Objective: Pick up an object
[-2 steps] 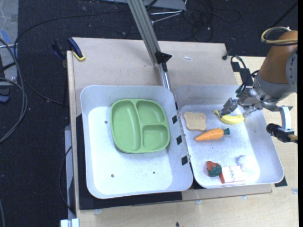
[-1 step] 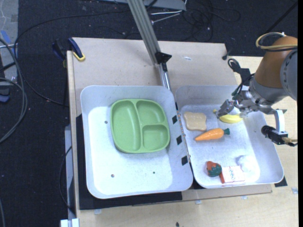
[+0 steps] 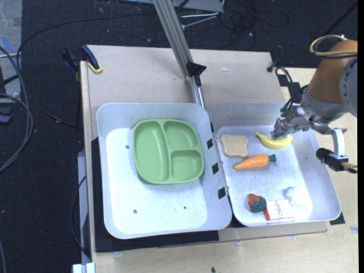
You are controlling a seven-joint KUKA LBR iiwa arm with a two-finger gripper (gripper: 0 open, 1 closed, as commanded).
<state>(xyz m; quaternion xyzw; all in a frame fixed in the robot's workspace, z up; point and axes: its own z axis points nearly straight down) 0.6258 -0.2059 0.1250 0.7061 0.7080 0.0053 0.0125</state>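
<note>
I see the gripper (image 3: pixel 281 131) low in the right bin (image 3: pixel 321 205), its tip down on the banana (image 3: pixel 273 140). The fingers sit right over the fruit's upper right end, touching it as far as I can judge, but they are too small and dark for me to say whether they are spread or closed, so I cannot tell if the banana is pinched.

Just below the fingers and a little left lies the carrot (image 3: pixel 252 162), orange with a green top pointing right. Left of the fingers, beside the banana, is the toast (image 3: pixel 234 145). Well below them, near the bin's front edge, I see a red and green toy (image 3: pixel 256 203) touching a small red and white carton (image 3: pixel 278 210), with a pale lump (image 3: pixel 296 195) just above the carton.

Far left of the fingers, the left bin (image 3: pixel 122 209) holds a green divided plate (image 3: pixel 169 151) with three compartments.
</note>
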